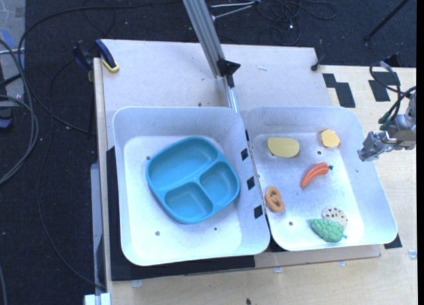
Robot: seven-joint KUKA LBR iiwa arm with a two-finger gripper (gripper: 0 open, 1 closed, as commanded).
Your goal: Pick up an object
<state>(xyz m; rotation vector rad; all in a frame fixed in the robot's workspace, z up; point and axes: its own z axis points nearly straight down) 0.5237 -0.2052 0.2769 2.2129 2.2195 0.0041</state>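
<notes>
Grey gripper [375, 146] hovers at right bin [379, 184] outer rim, nothing held; whether fingers open, you cannot tell. Orange carrot [315, 172] lies mid-bin, apart from yellow piece [283, 147]. Your best target: centre over it, straddle short axis, descend straight

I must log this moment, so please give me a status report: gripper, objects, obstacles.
Gripper at right bin's right rim, holding nothing. Orange carrot, yellow piece, pretzel lying loose in bin. Nothing blocking.
</notes>
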